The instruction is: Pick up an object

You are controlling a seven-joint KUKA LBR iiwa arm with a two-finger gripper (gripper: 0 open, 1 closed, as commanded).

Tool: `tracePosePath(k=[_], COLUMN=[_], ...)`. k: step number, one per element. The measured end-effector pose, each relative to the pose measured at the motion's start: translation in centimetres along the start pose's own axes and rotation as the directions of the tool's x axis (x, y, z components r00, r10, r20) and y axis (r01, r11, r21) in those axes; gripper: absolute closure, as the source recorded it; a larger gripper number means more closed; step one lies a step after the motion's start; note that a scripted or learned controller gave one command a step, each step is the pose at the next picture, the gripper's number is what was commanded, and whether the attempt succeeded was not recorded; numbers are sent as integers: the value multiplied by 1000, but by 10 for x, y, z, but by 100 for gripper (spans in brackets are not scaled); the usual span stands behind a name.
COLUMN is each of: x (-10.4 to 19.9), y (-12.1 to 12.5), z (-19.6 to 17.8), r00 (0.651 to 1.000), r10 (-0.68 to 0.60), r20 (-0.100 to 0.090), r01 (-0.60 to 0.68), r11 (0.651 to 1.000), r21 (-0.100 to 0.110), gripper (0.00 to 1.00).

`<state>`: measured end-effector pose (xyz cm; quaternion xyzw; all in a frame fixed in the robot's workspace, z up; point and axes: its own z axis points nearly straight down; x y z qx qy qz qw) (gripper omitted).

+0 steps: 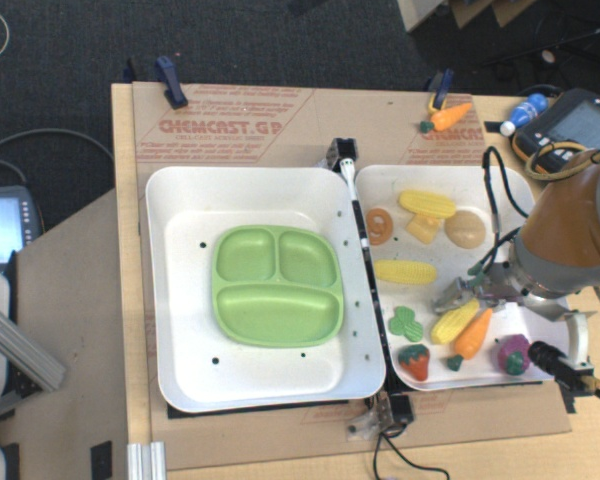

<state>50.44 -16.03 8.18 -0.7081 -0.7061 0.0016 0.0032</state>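
Right now your gripper (458,295) hangs at lower right, state unclear; take the light, stiff, slick toy corn (454,320) across its narrow middle

A single fixed camera looks steeply down at a slant on the tan wooden bench (280,118), far enough back to frame both shallow white plastic bins (170,268), the grey arm (570,238) entering from the right.

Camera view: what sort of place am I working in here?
Probably a robotics lab test bench, not a kitchen. Two white bins sit on a clamped board; the food in the right bin is toy produce, like the plastic corn. Loose cables and dark carpet surround the bench.
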Motion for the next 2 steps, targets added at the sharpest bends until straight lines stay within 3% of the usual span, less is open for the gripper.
tracePosePath(k=[1,2], x=[0,80], y=[4,71], z=[-13,-110], r00=[1000,1000], r10=[-1,-14], r20=[4,2], r01=[1,14], r11=[1000,1000], r21=[-12,-22], gripper=[100,100])
